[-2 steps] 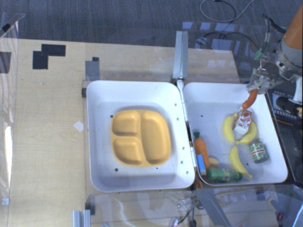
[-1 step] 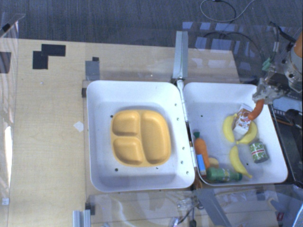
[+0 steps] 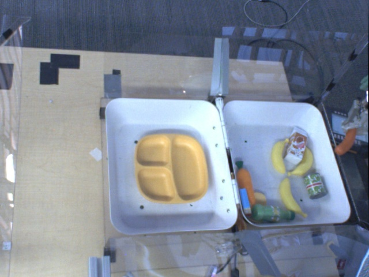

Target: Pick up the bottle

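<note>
One fixed camera looks down from above at a slant, far enough off to take in the whole wooden surface (image 3: 57,154). Both white bins (image 3: 115,172) sit side by side mid-frame, with dark floor (image 3: 144,10) beyond.

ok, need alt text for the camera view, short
Two shallow white bins sit side by side on a wooden bench. The right bin holds a green bottle lying along its near edge, two bananas, a carrot, a small green can and a small carton. The left bin holds a yellow divided plate.
</note>
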You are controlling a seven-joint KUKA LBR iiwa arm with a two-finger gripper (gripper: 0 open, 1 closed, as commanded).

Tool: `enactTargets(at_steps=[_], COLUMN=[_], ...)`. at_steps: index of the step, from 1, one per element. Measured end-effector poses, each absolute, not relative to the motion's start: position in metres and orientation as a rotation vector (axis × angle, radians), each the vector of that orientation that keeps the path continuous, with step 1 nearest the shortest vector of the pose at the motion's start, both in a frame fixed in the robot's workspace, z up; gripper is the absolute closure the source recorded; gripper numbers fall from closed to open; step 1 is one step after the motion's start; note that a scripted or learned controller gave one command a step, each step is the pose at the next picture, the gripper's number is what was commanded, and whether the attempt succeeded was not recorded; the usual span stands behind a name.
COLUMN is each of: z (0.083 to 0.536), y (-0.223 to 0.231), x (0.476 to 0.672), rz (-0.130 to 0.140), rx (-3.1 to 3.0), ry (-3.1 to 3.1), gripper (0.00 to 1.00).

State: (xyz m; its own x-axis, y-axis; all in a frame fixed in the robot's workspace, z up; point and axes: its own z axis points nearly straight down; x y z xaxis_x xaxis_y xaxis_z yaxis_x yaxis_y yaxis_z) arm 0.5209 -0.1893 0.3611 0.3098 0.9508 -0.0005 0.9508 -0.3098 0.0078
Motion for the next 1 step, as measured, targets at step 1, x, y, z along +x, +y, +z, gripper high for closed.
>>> enactTargets(at_steps=[1], z=[0.2188], y=[-0.1383], x=[0.4968], rz=[0.003], rx=[2.559], ry=[1.820], gripper=[1.00])
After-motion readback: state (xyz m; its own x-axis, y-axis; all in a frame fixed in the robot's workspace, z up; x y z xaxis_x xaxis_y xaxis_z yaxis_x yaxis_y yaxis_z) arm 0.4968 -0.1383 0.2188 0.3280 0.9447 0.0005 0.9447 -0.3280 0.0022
